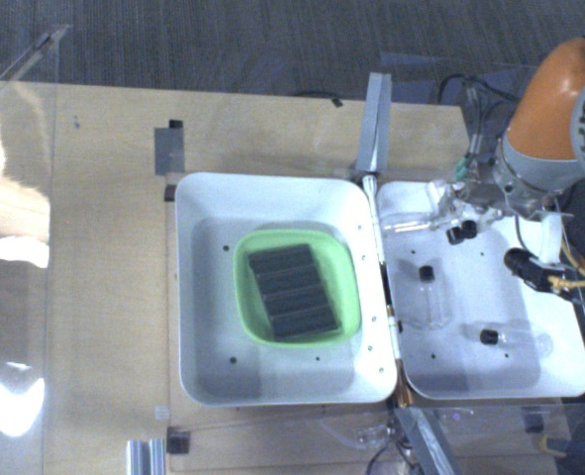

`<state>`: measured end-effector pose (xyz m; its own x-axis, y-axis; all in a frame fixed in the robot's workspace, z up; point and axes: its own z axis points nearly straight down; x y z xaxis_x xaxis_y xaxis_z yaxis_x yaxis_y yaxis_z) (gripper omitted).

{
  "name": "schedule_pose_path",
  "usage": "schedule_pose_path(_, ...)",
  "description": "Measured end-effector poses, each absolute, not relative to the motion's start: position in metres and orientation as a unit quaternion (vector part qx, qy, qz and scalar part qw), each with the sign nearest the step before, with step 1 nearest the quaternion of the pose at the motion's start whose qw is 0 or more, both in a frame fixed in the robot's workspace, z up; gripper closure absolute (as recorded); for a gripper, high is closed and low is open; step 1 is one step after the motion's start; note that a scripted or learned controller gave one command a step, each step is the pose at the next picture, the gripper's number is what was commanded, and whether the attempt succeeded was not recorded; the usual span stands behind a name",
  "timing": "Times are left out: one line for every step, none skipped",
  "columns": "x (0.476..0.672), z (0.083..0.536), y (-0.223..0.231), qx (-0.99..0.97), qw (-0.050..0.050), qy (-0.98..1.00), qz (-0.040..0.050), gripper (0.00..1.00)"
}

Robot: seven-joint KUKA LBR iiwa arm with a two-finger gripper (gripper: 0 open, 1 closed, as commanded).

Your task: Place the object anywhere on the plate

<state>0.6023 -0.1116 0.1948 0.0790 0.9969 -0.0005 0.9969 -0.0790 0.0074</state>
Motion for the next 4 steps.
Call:
schedule_pose_path(0.55, 0.185, -0.068, 0.682, 0.001, 0.732, 0.0014, 1.0)
schedule_pose_path(0.53, 0.184, -0.014, 0.642, 0.001, 0.767, 0.0013, 1.0)
schedule_pose_path(0.553, 0.185, 0.046, 0.601, 0.002, 0.799, 0.0024, 1.0)
schedule_pose_path(0.553, 0.185, 0.046, 0.601, 0.002, 0.799, 0.0024, 0.0)
